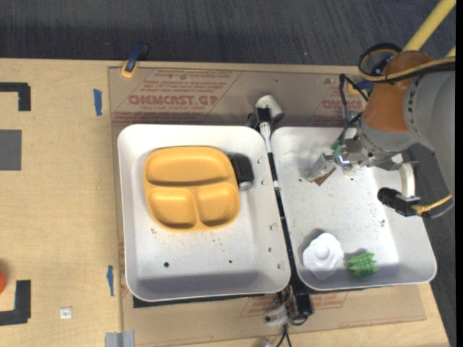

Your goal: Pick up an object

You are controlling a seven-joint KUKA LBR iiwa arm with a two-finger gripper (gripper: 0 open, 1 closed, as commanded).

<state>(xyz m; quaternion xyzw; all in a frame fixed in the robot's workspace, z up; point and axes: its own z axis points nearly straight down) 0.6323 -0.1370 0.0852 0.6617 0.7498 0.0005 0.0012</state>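
Note:
My gripper [320, 170] hangs low over the upper left part of the right bin [416, 255], with bare bin floor beneath it. In that bin's near left corner sits a white rounded object [322, 254], and a small green object [362, 263] lies just to its right; both are well clear of the gripper. The left bin [137, 266] holds a yellow divided tray [192, 186], with a small black object [241, 169] against the tray's right edge.
The shared wall between the two bins [278, 201] runs just left of the gripper. Both bins rest on a cardboard sheet [173, 96] on the wooden bench. Blue tape marks [98, 101] lie to the left.

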